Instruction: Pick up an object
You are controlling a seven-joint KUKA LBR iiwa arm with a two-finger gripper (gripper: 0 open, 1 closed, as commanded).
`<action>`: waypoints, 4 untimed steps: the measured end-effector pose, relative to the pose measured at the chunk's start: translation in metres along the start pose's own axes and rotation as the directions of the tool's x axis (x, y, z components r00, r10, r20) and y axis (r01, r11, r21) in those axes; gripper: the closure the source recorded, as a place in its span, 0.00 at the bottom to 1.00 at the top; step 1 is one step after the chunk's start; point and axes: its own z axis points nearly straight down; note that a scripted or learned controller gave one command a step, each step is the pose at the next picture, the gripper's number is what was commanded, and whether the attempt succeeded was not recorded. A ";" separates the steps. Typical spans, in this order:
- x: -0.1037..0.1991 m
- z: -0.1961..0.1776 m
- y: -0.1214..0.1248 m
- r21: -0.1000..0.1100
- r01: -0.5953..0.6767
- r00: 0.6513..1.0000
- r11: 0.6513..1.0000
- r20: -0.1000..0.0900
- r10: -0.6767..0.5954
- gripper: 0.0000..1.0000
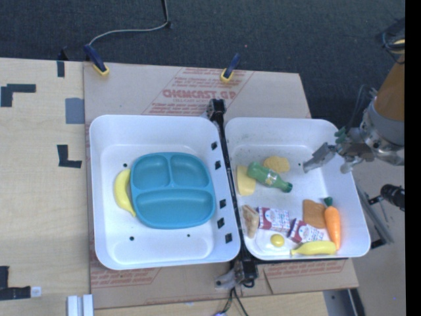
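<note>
End effector (329, 157) spread and carrying nothing, poised at right white plastic bin (299, 127) rim above green plastic bottle (269, 177), lining up a grab.

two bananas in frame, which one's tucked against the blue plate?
The banana in the left bin, curved along the blue plate's left edge. The other banana lies in the right bin, below the carrot.
</note>
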 end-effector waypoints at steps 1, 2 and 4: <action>0.047 0.134 0.041 0.003 0.000 1.000 1.000 -0.001 0.000 0.00; 0.016 0.161 0.068 -0.003 0.001 1.000 1.000 -0.001 -0.001 0.00; 0.086 0.063 0.015 0.000 0.001 1.000 1.000 -0.001 -0.001 1.00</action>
